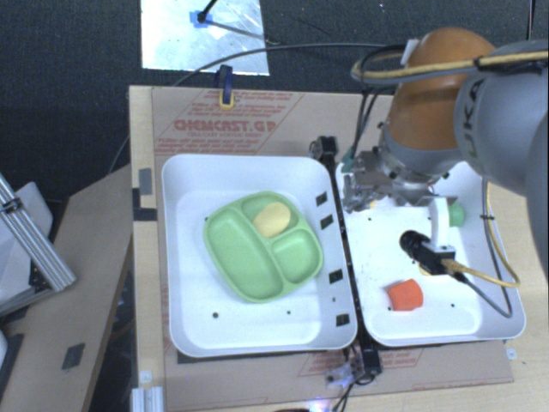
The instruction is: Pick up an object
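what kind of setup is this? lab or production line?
Most likely a robotics research lab. A grey and orange arm reaches over two white bins on cardboard sheeting, holding toy-like items: a green divided plate and an orange block. Loose cables trail around.

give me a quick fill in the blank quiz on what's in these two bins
The pale yellow rounded object lies in a compartment of the ____ divided plastic tray.
That tray sits in the ____ white bin.
The orange block lies in the ____ white bin.

Missing words: green; left; right
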